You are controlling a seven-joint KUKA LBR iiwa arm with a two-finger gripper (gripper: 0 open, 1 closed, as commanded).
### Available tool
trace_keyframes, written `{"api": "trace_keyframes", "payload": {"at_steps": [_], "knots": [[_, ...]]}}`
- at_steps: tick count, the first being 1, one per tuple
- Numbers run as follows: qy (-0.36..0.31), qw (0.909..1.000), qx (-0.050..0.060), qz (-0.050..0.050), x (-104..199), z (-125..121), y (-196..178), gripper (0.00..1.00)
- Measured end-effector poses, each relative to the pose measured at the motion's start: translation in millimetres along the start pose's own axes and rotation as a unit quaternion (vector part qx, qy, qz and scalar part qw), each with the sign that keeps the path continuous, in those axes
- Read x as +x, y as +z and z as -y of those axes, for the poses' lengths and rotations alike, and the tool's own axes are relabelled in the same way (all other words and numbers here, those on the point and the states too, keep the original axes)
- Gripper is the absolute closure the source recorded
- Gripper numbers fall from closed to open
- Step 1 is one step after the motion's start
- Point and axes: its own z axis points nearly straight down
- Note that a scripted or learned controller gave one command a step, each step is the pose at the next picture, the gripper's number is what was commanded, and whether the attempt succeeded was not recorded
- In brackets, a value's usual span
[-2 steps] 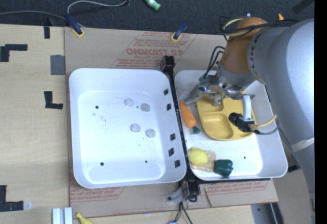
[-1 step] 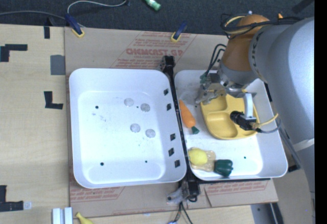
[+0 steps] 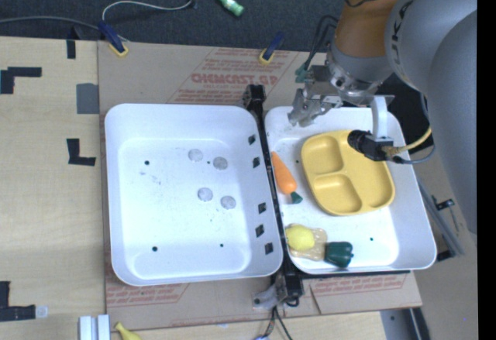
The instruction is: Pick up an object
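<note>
carrot (image 3: 284, 175) lies in the right bin (image 3: 403, 245), below and a little to the left of my gripper (image 3: 306, 112), well apart from it, its orange body running along the bin's left wall with a green tip at the lower end. my gripper hangs over the upper left corner of that bin, nothing between its fingers that i can see, and the fingers look parted, pointing down toward the bin floor. just below and to the right of the gripper sits a yellow tray (image 3: 345, 173) with two compartments, tilted, close to the carrot but i can't tell if they touch. far below the gripper, near the bin's bottom edge, a lemon (image 3: 301, 238) rests beside a dark green pepper (image 3: 339, 254), the two touching or nearly so. off to the gripper's left is the left bin (image 3: 124, 253), with a few grey round marks on its floor. up and left of the gripper, beyond the bins, a small green object (image 3: 230, 4) lies on the dark surface.
</note>
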Motion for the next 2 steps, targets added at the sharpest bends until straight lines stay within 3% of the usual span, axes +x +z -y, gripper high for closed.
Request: {"api": "trace_keyframes", "payload": {"at_steps": [1,2], "knots": [[0.001,1.0,0.002,0.0,-0.7,1.0,1.8,0.0],[0.002,1.0,0.004,0.001,-37.7,55.4,54.7,0.0]]}}
